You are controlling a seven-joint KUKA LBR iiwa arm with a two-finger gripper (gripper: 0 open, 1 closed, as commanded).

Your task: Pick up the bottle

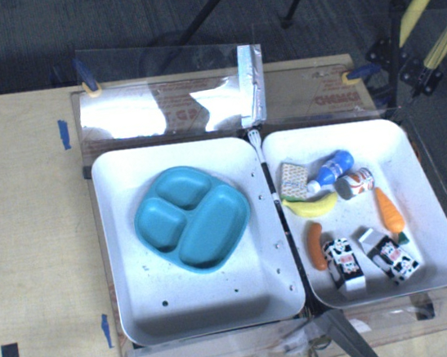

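Eyeing the small blue-and-white plastic bottle (331, 170), I am seeing it lying tilted, touching the yellow banana (310, 207); end effector state I cannot tell.

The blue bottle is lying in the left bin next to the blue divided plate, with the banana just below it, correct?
Not quite. The camera view shows the blue bottle lying in the right bin, with the banana just below it. The blue divided plate sits alone in the left bin.
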